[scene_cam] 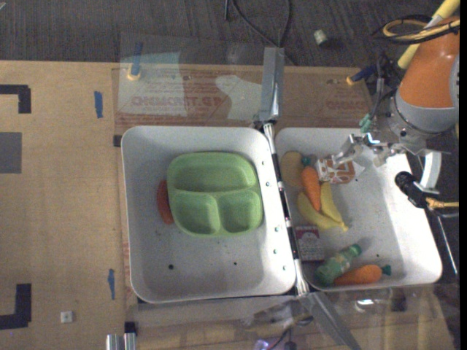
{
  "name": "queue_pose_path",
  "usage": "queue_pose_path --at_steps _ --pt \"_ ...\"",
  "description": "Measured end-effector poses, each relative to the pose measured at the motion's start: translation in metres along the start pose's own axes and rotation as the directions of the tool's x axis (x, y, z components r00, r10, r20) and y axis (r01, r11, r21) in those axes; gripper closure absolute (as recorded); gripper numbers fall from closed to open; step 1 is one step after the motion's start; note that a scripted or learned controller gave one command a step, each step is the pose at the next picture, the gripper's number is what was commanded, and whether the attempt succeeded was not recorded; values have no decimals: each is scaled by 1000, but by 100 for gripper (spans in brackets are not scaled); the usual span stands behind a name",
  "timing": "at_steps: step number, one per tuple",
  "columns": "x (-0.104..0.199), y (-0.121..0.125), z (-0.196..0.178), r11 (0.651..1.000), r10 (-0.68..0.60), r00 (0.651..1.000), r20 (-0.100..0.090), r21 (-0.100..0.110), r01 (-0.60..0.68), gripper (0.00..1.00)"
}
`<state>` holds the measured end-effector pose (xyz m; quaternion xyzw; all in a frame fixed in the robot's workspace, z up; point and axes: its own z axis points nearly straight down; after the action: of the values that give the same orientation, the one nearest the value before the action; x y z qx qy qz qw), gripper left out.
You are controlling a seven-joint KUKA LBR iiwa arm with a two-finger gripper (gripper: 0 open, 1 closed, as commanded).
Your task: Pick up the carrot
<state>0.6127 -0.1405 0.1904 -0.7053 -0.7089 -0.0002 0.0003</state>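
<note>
Two white bins sat side by side on the worktop [58, 217]. In the left bin [146, 268] a green divided plate [215, 193] lay near the middle, with a red-orange object [163, 201] partly tucked under its left edge.

The right bin [408, 232] held the food items. A carrot [311, 186] lay near the bin's left wall, its green top pointing toward the far side, touching a banana [325, 211] that ran alongside and below it. A pale round item [292, 168] sat just beside the carrot's upper end. A second carrot [360, 274] lay along the near wall, next to a green bottle [336, 263], and a small red box [309, 242] rested against the divider side.

The arm [430, 79] reached in from the right — its end effector [351, 154] sat low over the far part of the right bin, just right of the upper carrot and touching or overlapping a small orange-and-white carton [338, 170]. Whether it was open or closed could not be made out, and no carrot was seen in it — both carrots lay in the bin.
</note>
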Motion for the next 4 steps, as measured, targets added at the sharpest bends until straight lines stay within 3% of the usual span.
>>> queue_pose_path --at_steps 1,2,3,4 --pt "15 7 71 918 397 918 -3 -15 -397 0" --pt "34 -40 102 994 108 994 0 -9 -108 0" --pt "29 -40 91 993 115 993 3 -13 -115 100" --pt "97 -95 6 985 -174 985 -1 1 174 100"
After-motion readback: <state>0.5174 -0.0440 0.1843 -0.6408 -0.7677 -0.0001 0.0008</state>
